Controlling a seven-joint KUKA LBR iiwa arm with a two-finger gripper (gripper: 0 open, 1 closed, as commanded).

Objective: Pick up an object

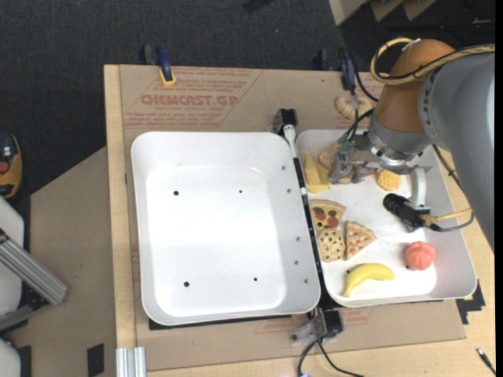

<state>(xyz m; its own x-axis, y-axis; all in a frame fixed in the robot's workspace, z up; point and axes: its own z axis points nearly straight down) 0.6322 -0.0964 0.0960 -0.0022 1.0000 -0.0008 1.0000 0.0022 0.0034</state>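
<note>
My gripper [344,169] is low in the far left part of the right bin [452,277], right beside a yellow cheese wedge [315,176]. A small orange-yellow piece [387,181] lies just right of the gripper. Nearer the front lie a pizza slice [326,214], a dark-topped slice [331,244] and another pizza slice [358,238]. A yellow banana [368,276] rests by the front wall, and a red round fruit [420,255] sits to its right. The wrist hides what is directly under the gripper.
The left bin [157,159] adjoins the right one along a dark divider [302,203]. Both stand on a cardboard sheet [196,93] held by clamps. A beige lump [343,104] lies on the cardboard behind the right bin.
</note>
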